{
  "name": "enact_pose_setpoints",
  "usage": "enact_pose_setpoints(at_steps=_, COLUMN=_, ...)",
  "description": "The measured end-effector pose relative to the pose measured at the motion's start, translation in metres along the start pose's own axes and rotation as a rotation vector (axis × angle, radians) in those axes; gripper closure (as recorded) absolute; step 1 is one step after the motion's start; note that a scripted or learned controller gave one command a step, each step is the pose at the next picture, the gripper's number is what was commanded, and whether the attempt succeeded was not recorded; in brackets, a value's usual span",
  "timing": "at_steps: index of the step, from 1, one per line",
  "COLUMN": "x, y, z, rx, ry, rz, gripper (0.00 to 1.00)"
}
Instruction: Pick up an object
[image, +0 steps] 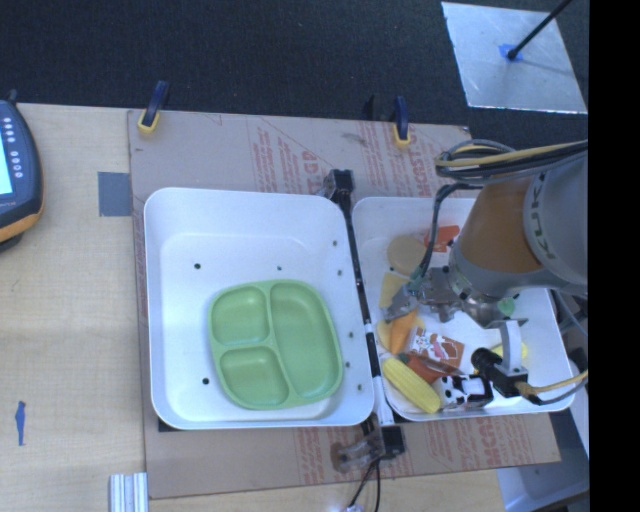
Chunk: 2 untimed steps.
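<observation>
The arm's gripper is low in the right bin, among the cluttered objects there; I cannot tell how its jaws stand; nothing looks lifted, so the pick seems not yet done; the green tray lies in the left bin.

where things lie on my bench

two bins sit side by side. the left bin holds a divided tray toward its front edge. the right bin holds a heap of small objects along its left wall; my arm hangs over its middle.
</observation>
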<state>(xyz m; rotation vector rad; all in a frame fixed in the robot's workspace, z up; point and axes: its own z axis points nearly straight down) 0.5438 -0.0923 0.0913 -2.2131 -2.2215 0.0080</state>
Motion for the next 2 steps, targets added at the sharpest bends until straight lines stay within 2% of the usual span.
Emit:
enact_pose_setpoints(at_steps=1, x=-0.001, y=0.002, z=-0.010, rx=-0.001, ry=-0.001, rz=-0.001, gripper=1.00)
enact_pose_setpoints(at_steps=2, x=0.086, y=0.004, z=-0.102, rx=-0.005, ry=0.000, rz=0.000, gripper=1.00)
